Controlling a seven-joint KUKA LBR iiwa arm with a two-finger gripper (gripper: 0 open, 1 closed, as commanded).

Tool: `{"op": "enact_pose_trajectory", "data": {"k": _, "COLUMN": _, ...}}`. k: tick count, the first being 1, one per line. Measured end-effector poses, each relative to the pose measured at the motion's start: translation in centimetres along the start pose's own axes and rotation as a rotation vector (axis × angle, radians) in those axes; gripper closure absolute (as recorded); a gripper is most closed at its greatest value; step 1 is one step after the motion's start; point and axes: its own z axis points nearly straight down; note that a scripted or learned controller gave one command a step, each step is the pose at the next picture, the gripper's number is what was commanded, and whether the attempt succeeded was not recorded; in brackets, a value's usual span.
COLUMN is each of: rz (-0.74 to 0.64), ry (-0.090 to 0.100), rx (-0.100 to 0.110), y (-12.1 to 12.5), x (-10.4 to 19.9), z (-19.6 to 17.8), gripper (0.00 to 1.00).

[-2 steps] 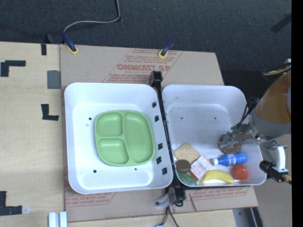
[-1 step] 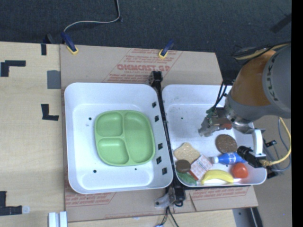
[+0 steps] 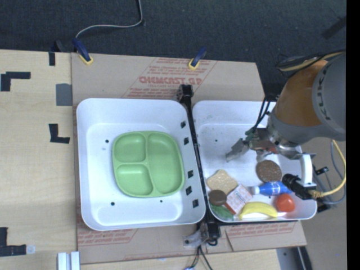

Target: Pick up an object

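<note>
As the two-finger gripper [image 3: 239,149] hangs over the right white bin [image 3: 225,114], we can't tell its state; round brown cookie [image 3: 269,170] nearby.

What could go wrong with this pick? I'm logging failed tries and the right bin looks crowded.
1. The gripper hangs over bare floor of the right bin, apart from the pile, so it may close on nothing.
2. The banana, tomato and blue bottle crowd the bin's near corner, so a grasp may jostle neighbours.
</note>
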Motion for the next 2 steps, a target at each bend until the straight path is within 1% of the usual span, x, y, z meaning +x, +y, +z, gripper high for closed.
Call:
{"op": "enact_pose_trajectory", "data": {"k": 1, "rz": 0.002, "ry": -0.002, "rx": 0.000, "y": -1.1, "x": -7.6, "z": -0.7, "gripper": 0.00}}
{"op": "enact_pose_trajectory", "data": {"k": 2, "rz": 0.002, "ry": -0.005, "rx": -0.007, "y": -1.0, "x": -7.8, "z": 7.3, "gripper": 0.00}}
